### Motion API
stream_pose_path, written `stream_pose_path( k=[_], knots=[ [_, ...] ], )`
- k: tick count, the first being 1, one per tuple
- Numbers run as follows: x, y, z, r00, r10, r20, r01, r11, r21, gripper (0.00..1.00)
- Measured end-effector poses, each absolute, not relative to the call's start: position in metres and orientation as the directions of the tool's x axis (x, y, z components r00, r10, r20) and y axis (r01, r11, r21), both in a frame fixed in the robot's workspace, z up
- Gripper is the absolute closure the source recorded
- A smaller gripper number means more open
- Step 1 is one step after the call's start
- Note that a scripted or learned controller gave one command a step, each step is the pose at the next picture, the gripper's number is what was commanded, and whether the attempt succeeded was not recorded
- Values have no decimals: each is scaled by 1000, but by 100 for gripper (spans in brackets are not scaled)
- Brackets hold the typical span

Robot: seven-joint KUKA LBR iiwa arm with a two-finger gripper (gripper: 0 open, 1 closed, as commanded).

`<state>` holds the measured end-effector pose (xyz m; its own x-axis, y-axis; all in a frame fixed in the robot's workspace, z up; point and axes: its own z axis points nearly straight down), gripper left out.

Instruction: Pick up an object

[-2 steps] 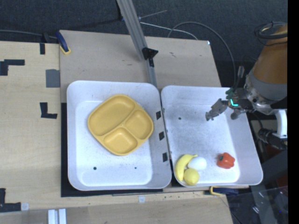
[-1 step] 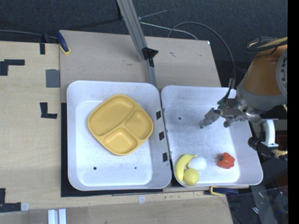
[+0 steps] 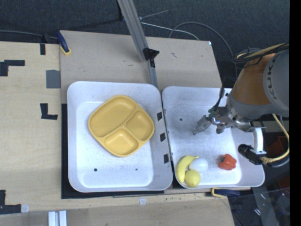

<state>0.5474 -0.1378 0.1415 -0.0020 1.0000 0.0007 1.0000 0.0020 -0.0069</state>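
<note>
The gripper [image 3: 208, 124] hangs over the middle of the right bin [image 3: 188, 102], fingers spread apart, holding and touching nothing.

grey arm [image 3: 282, 86], orange band [image 3: 248, 81]

Left bin [image 3: 77, 126]: white, faint dark speckling, a few black dots on its floor.
Right bin [image 3: 188, 102]: white, same faint speckle.
Divided plate [image 3: 121, 125]: plain mustard yellow.
Banana [image 3: 184, 165]: yellow.
Lemon [image 3: 193, 178]: bright yellow.
Egg-shaped object [image 3: 199, 165]: white.
Pepper-like object [image 3: 227, 162]: red-orange.
Gripper [image 3: 211, 125]: grey metal, dark parts.
Arm [image 3: 258, 86]: orange band, grey shell.
Bench [image 3: 28, 126]: pale tan wood, black tape marks, one grey patch.
Clamp [image 3: 63, 42]: blue, yellow tip.
</note>
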Motion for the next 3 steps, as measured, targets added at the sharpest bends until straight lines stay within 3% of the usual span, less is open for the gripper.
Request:
stream_pose_path(
  k=[1, 2, 3],
  knots=[
    [547, -137, 89, -1, 1000, -2, 1000, 1, -1, 0],
    [547, -136, 100, -3, 1000, 1, 1000, 3, -3, 100],
    [544, -133, 143, -2, 1000, 0, 1000, 2, 2, 100]
  ],
)
